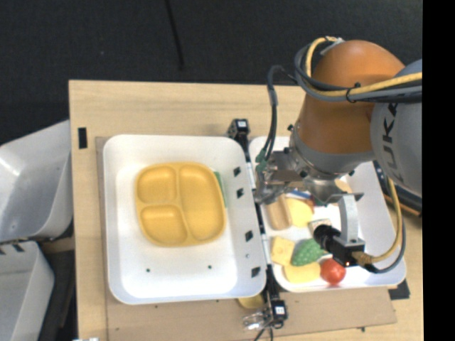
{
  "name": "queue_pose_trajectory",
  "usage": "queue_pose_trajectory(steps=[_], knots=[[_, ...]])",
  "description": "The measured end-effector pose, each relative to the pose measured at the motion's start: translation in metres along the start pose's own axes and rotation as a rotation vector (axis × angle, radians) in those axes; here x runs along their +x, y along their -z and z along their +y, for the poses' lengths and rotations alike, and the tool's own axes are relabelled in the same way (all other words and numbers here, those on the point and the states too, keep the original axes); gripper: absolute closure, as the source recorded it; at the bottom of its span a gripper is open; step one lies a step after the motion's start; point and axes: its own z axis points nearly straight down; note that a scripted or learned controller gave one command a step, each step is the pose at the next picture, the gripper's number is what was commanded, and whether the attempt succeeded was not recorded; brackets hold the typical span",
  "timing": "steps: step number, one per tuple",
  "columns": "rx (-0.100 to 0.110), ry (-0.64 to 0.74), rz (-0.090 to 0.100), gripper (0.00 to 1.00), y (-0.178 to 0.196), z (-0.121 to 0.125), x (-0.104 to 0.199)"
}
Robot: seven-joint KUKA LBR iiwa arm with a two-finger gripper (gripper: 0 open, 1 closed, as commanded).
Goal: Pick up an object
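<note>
Over the right bin [375, 222], the tool [284, 190] hangs above yellow pieces [298, 212], a green toy [307, 253] and a red ball [332, 271], its grip impossible to tell, while a yellow plate [180, 203] lies in the left bin [178, 272].

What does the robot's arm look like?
The arm is fat and round, with a big shiny orange band and grey parts around it. The grey side has black letters. A yellow cable and black cables loop over it. Its hand is grey metal.
</note>
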Motion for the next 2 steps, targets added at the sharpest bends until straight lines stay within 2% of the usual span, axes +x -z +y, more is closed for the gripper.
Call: queue_pose_trajectory(steps=[1, 2], knots=[[0.007, -0.003, -0.001, 1.00, 0.0432, 0.0002, 0.0675], [0.011, -0.003, -0.006, 1.00, 0.0514, 0.0008, 0.0623]])
